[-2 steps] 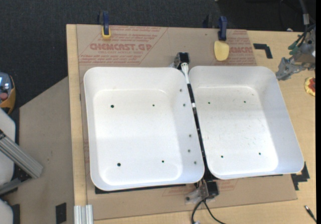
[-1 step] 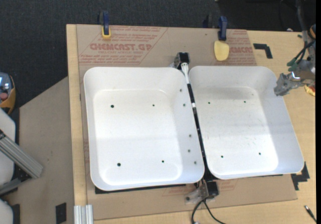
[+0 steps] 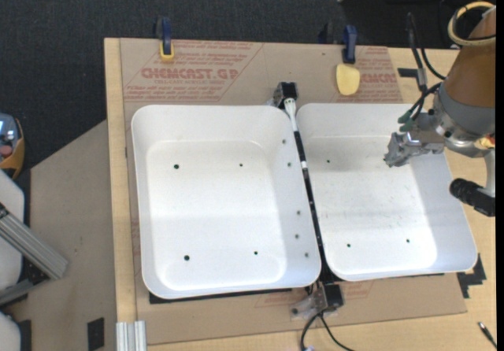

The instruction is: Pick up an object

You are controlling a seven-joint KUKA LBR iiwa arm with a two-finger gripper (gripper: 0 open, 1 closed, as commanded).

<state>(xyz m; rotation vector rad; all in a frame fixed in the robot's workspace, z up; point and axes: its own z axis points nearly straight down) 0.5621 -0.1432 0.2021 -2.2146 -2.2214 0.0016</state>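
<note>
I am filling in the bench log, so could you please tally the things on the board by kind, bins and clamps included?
White bins: 2, the left bin and the right bin.
Blue clamps: 2, the left clamp and the right clamp.
Yellow object on the board: 1, the yellow piece.
Total: 5.

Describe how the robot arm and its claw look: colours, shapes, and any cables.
The arm enters from the right. Its round body is grey, with a wide orange band above the wrist. The claw is a small grey metal part with angular pieces, seen over the right bin. Thin black cables run down beside the arm toward the wrist. No markings can be read on it.
</note>
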